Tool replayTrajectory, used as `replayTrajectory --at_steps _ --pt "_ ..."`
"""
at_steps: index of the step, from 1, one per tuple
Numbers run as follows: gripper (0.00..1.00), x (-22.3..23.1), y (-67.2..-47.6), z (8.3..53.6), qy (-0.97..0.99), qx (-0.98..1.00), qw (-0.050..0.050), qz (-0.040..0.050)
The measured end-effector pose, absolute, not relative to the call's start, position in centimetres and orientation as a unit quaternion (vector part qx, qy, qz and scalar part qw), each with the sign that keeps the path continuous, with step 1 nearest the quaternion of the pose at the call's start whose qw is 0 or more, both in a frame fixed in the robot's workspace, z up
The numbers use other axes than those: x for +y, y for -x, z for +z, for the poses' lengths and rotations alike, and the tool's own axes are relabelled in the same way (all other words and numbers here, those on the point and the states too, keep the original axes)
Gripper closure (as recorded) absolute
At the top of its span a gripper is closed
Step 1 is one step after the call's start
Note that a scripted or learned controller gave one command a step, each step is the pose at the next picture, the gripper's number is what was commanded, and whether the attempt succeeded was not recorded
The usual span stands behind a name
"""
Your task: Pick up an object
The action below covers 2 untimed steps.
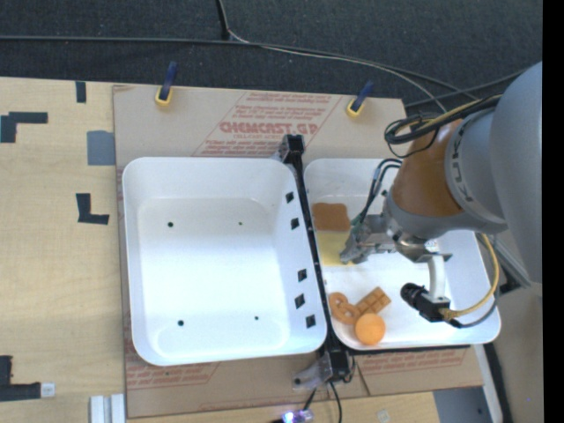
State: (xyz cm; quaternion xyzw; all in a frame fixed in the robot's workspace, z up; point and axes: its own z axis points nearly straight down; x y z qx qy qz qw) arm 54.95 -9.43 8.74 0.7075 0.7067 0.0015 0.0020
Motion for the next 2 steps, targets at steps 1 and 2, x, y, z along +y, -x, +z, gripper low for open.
replayTrajectory --at_steps 1,2 --pt "0.0 -9.42 -55.13 8.64 -0.707 0.707 0.001 0.0011" --pt "1.0 -9.4 -55.09 9.58 -0.706 0.708 0.001 0.0005"
